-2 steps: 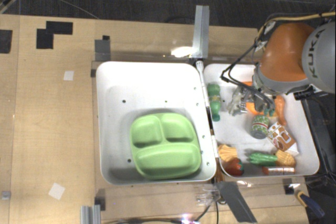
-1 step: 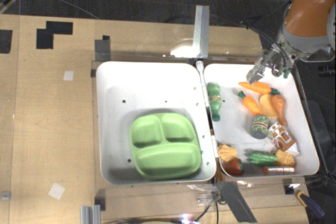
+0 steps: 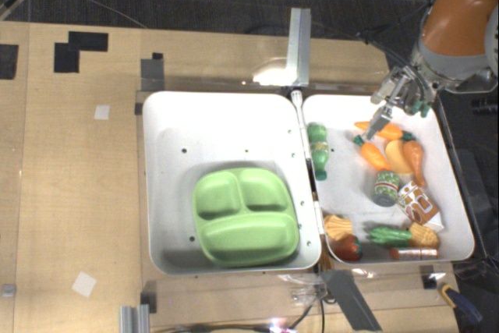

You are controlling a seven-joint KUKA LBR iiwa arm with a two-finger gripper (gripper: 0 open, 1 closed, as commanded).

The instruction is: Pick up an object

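My gripper [image 3: 383, 110] hangs over the far right part of the right bin [image 3: 343, 195], open, with nothing between its fingers. Just below its lower fingertip lies a cluster of toy food: an orange carrot [image 3: 374, 157], an orange piece [image 3: 387, 131], a yellow fruit [image 3: 397, 155] and a second carrot [image 3: 413, 157]. A green bottle [image 3: 316, 144] lies near the bin's left wall. Further forward are a small can [image 3: 385, 188], a printed packet [image 3: 418, 203], a green vegetable [image 3: 390, 234], a corn piece [image 3: 425, 235], a crinkled yellow piece [image 3: 337, 226] and a red fruit [image 3: 348, 248].
The left bin [image 3: 179, 129] holds a green divided plate [image 3: 245, 216] at its front. A metal post [image 3: 299, 47] stands behind the divider between the bins. The arm's orange band [image 3: 460, 4] is at the upper right.
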